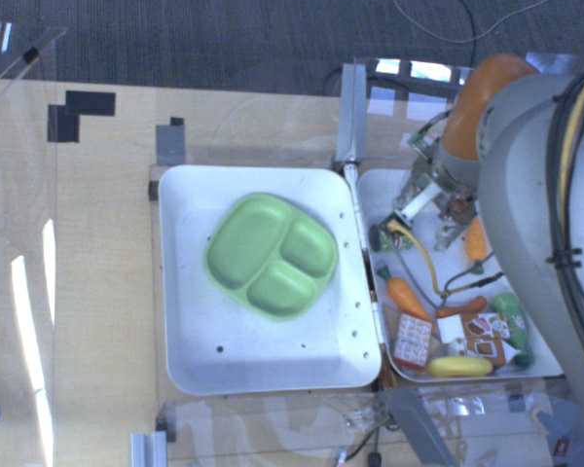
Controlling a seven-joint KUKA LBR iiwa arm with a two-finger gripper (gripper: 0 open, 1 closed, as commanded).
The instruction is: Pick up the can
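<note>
Pincer (450,224) hangs above the cluttered bin (387,197), its opening impossible to tell; it should single out the can first, then descend centred.

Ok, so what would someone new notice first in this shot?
The green divided plate, lying in the middle of the left white bin. Then the big grey arm with its orange band, reaching over the right bin, where a carrot, a banana and small packets crowd the near end.

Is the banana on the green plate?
No, the banana lies in the right bin, while the green plate sits in the left bin.
</note>
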